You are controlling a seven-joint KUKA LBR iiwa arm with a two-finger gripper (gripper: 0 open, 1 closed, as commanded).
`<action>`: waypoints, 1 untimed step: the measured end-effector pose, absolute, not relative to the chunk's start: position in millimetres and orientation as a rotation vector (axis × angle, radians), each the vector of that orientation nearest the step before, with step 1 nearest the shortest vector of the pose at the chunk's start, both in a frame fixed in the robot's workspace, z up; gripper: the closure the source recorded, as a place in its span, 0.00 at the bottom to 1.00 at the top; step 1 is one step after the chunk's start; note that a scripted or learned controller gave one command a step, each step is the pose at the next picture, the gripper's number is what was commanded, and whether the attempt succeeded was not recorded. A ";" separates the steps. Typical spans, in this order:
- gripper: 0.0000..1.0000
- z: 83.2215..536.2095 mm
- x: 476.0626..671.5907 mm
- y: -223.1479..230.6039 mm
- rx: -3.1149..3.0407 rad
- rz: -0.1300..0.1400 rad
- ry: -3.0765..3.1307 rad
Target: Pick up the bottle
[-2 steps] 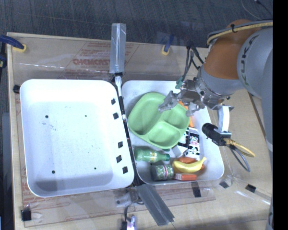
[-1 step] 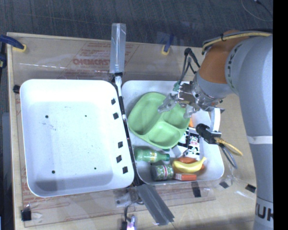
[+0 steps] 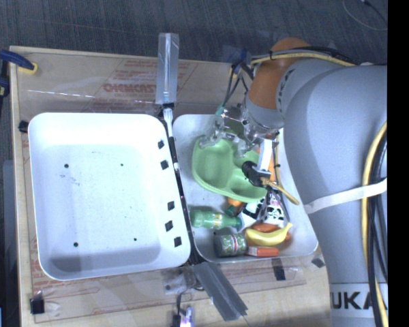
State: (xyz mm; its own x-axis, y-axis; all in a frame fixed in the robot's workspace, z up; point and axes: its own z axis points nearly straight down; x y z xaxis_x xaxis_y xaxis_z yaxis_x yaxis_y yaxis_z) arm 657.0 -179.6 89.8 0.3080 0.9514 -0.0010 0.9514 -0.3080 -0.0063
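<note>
A small green bottle [image 3: 210, 219] lies on its side near the front left of the right bin [image 3: 185, 131]. My gripper [image 3: 232, 136] hangs over the back of that bin, above the top edge of a light green bowl-like object [image 3: 221, 169]. The bottle lies well in front of the gripper, apart from it. The grey arm with its orange band [image 3: 267, 87] covers the bin's right side.
A dark jar [image 3: 228, 242], a banana [image 3: 267, 235], an orange piece [image 3: 235, 206] and a red-orange item [image 3: 262, 251] crowd the right bin's front. The left bin [image 3: 48, 125] sits beside it, past a divider with black clips [image 3: 172, 206].
</note>
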 end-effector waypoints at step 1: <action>0.00 89.8 657.0 -179.5 -2.537 0.007 -1.845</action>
